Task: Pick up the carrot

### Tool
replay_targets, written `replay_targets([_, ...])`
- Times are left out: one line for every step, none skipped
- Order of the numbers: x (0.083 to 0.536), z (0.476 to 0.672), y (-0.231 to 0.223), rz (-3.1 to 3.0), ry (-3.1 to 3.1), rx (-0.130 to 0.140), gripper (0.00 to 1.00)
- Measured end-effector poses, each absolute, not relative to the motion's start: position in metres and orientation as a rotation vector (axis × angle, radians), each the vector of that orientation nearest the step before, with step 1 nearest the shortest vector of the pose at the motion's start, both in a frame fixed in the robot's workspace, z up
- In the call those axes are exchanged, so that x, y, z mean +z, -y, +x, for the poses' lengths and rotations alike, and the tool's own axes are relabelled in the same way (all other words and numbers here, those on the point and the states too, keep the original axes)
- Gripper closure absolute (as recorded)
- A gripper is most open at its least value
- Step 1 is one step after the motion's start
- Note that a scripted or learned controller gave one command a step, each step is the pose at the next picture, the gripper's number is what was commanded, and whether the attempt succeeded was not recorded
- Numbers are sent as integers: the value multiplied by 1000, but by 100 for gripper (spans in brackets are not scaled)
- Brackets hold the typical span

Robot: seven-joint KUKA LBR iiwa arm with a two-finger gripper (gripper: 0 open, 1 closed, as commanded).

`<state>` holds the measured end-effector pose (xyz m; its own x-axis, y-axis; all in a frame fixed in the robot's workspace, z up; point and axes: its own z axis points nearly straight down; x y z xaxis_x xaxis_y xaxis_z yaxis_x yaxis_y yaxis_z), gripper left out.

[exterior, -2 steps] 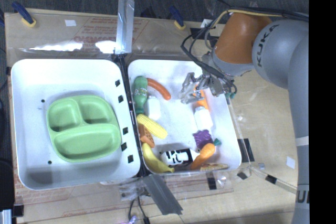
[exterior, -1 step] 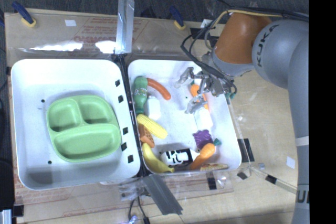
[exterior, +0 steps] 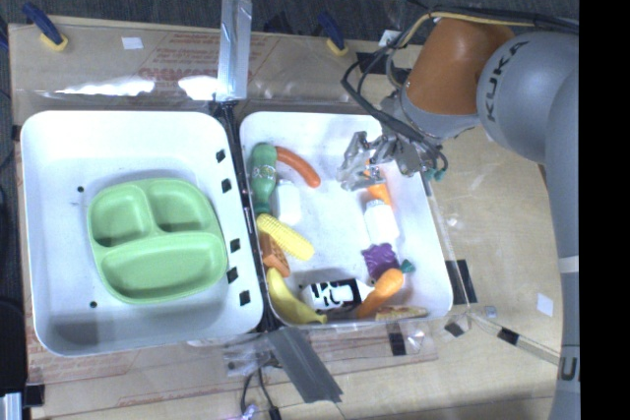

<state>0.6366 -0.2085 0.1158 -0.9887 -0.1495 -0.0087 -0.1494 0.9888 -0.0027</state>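
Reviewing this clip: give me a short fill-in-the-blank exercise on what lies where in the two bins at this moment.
1. The green divided plate lies in the ______ bin.
2. The carrot lies near the front right corner of the right bin, just in front of the ______ toy.
3. The banana lies along the front of the right bin, beside a black and ______ item.
4. The gripper is over the ______ bin.

Missing words: left; purple; white; right
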Motion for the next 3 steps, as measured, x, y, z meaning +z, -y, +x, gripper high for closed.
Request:
replay_targets([116,636,208,-235,-3124,-3,0])
replay_targets([92,639,210,-231,-3134,2,0])
replay_targets([105,641,210,-235,-3126,-2,100])
